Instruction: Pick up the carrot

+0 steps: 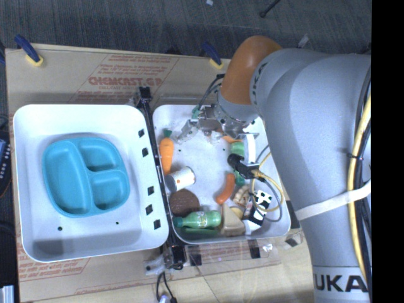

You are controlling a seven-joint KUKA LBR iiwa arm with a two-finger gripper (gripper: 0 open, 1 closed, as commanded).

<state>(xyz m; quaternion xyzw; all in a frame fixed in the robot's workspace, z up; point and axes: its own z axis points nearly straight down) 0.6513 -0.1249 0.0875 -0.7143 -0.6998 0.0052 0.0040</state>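
The carrot (166,154) is orange with a green stalk end and lies along the left wall of the right bin (278,223), stalk pointing to the far side. My gripper (201,121) hangs over the far end of that bin, to the upper right of the carrot and apart from it. The grey wrist with its orange band (243,68) covers the bin's far right corner. Nothing of the carrot is between the gripper's parts.
Near the carrot lie a white cup (183,178), a brown round object (184,202), a green bottle (201,219), an orange curved piece (225,188) and several small items at the right wall. The left bin (25,125) holds a blue divided tray (85,174).
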